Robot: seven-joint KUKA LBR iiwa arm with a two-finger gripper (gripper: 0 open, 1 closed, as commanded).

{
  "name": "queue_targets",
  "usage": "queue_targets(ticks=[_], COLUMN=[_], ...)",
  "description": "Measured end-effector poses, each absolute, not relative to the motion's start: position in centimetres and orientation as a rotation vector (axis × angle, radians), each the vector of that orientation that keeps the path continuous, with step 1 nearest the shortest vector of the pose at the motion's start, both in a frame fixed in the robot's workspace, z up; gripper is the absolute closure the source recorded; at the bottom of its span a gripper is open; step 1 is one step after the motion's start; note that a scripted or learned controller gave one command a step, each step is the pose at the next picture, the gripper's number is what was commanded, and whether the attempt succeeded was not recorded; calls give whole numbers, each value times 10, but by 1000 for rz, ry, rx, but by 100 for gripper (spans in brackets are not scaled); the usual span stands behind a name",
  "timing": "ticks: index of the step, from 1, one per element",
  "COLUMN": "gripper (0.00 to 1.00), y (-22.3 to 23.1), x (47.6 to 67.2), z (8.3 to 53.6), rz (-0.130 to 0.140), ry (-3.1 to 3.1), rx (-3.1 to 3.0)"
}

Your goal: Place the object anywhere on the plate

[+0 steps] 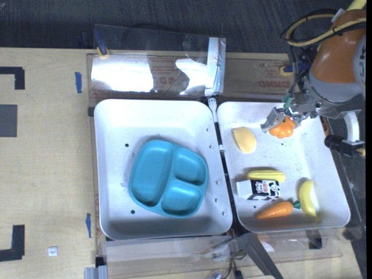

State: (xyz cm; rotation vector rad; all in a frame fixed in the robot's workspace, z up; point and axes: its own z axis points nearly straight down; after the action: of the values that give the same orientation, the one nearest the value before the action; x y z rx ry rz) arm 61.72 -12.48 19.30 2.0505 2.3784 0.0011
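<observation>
The blue plate (168, 178), divided into three compartments, lies in the left bin (110, 127) with nothing on it. My gripper (285, 120) hangs over the far part of the right bin (337, 214), its tip right at a small orange fruit (282, 129). The gripper's grey body covers the fruit's upper edge, and I cannot make out whether it holds the fruit. The orange-banded wrist (340, 57) rises above it at the upper right.
Also in the right bin are a pale yellow lemon-like piece (245, 139), a yellow and black packet (264, 182), a carrot (276, 210) and a banana (307, 197). A clear plastic sheet (154, 68) stands behind the left bin.
</observation>
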Motion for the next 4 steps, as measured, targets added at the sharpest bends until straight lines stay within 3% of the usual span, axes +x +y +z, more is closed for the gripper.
queue_targets(ticks=[1, 2, 3, 4], gripper=[100, 100, 100, 100], y=[-136, -83, 7, 79], x=[627, 668, 667, 624], z=[165, 186, 189, 185], rz=[-1, 5, 5, 0], ry=[2593, 2719, 2619, 2753], rx=[1776, 1562, 1734, 1518])
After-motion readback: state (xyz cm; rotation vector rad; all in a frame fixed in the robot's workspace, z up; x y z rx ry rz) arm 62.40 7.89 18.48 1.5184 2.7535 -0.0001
